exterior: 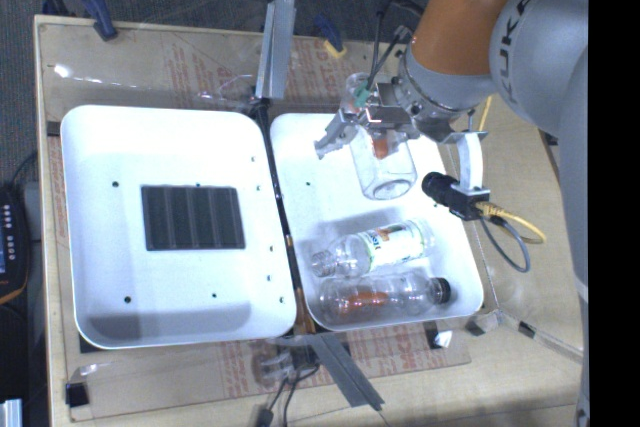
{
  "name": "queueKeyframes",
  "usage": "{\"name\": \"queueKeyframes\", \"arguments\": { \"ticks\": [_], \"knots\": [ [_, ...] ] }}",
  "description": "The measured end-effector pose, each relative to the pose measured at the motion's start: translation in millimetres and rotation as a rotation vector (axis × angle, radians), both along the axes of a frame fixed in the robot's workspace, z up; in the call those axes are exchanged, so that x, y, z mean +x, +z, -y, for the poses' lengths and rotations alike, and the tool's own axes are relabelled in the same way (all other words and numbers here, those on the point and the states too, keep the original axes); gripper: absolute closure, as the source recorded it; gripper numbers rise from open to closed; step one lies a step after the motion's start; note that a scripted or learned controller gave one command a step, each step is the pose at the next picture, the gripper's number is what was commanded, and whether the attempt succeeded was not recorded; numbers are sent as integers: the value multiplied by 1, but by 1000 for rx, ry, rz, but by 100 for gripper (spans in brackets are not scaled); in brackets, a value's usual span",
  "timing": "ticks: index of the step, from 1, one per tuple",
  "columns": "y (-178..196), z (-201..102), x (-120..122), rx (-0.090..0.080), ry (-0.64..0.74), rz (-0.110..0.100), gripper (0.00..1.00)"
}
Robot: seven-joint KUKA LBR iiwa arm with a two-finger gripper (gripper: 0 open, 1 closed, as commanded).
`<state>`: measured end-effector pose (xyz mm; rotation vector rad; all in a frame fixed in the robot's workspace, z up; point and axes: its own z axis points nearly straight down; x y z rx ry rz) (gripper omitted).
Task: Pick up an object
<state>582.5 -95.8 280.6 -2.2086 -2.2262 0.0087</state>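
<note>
The gripper (360, 129) hangs over the back part of the right bin (310, 190), near that bin's back edge. Whether it is open, closed or gripping cannot be told from this view. A clear cup (386, 167) sits right against the gripper, on its lower side. It is tilted, and something small and orange shows through its wall close to the tool. The view does not show whether the cup touches the bin floor.

Two clear bottles lie on their sides along the front edge of the right bin. The labelled bottle (383, 246) lies at a slant just behind the other. The dark-capped bottle (385, 295) lies along the front wall, with its cap toward the front right corner and a reddish tint inside. The two look to be touching.

The left bin (100, 165) stands just beside the right one, with their inner edges meeting. A dark ribbed panel (193, 217) lies flat in its middle. Blue clamps (100, 15) grip the bench's back edge.
</note>
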Motion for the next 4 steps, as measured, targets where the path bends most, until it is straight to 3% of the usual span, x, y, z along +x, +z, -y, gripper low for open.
{"name": "queueKeyframes", "arguments": {
  "ticks": [1,2,3,4],
  "knots": [
    [-25,52,50,0,162,3,0],
    [-113,90,7,1,86,1,0],
    [-109,113,41,0,147,6,0],
    [-16,114,5,0,315,6,0]
  ]
}}
